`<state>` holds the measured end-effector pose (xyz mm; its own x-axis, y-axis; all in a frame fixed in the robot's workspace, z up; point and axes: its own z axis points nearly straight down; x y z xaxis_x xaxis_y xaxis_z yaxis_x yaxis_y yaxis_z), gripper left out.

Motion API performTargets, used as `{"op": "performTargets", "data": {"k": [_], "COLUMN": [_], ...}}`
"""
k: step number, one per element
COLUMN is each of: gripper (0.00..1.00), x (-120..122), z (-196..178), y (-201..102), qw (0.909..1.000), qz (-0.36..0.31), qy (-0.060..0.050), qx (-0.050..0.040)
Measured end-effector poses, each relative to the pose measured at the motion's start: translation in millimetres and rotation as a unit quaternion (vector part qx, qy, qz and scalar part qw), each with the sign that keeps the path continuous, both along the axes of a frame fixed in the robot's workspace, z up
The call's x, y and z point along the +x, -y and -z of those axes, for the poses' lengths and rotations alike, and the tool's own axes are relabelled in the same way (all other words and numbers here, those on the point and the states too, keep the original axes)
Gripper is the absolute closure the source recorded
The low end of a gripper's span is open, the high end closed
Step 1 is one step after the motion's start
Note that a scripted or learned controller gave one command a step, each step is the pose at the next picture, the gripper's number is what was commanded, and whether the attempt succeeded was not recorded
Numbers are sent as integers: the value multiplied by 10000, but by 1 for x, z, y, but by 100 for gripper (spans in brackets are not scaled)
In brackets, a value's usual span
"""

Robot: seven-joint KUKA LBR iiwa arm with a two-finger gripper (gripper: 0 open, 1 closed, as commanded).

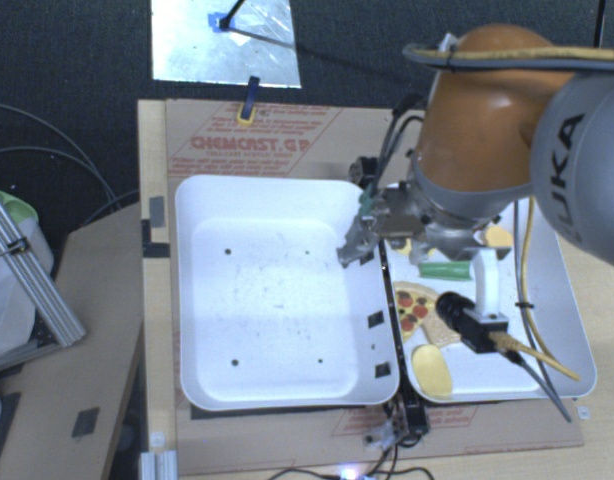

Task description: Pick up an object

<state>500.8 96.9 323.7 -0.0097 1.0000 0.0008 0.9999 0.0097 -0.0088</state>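
- The gripper point(352, 248) hangs at the middle of the frame, over the right rim of the left bin point(267, 308), just beside the seam where the two bins meet.
- Open or closed? I cannot tell: its tip is a blurred grey lump against the white wall, and nothing shows clamped in it.
- The things to choose from lie in the right bin point(565, 313), right of centre and lower.
- There is a pizza slice point(412, 308) close to the seam and a green piece point(445, 268) just above it. A pale yellow oval point(434, 373) sits at the bin's bottom edge, and a small yellow bit point(498, 236) peeks out beneath the arm.
- All four rest on the bin floor, none raised, so I judge the pick not yet done.
- What is left looks like the whole job: settle on one thing, come down over it, close on it and lift.
- The pizza slice and the green piece are nearest the gripper, though it touches neither.
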Motion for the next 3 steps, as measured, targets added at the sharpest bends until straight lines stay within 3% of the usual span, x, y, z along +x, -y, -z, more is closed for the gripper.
{"op": "performTargets", "data": {"k": [1,2,3], "gripper": [0,0,0], "x": [19,-16,93], "z": [193,242,160], "y": [-35,-136,-89], "qw": [10000,10000,9999], "qz": [34,-13,68], "qy": [-25,27,124], "qx": [-15,8,-1]}}
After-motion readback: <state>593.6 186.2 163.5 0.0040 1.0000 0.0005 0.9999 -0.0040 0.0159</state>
